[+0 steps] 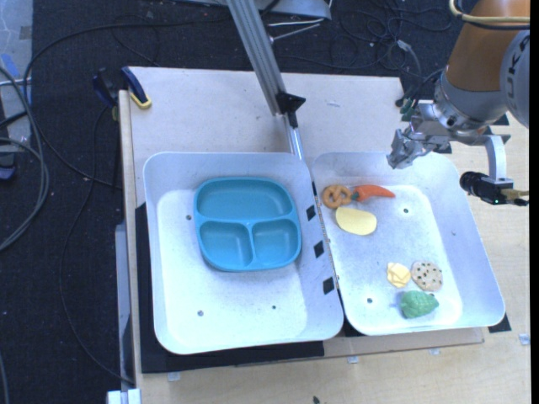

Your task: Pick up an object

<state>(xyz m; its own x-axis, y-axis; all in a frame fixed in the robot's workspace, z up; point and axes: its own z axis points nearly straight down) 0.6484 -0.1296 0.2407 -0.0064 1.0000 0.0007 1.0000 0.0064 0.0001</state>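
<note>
The right bin holds several small toy foods. An orange carrot lies at the back, next to a brown pretzel. A yellow oval piece sits just in front of them. Toward the front lie a small yellow piece, a chocolate-chip cookie and a green broccoli. My gripper hangs over the bin's back rim, right of the carrot and above it, with nothing visibly between its fingers.
The left bin carries a blue divided tray. A slanted metal pole runs down to the seam between the bins. A yellow-and-blue clamp sits at the bench's back left corner. Cables cover the dark floor.
</note>
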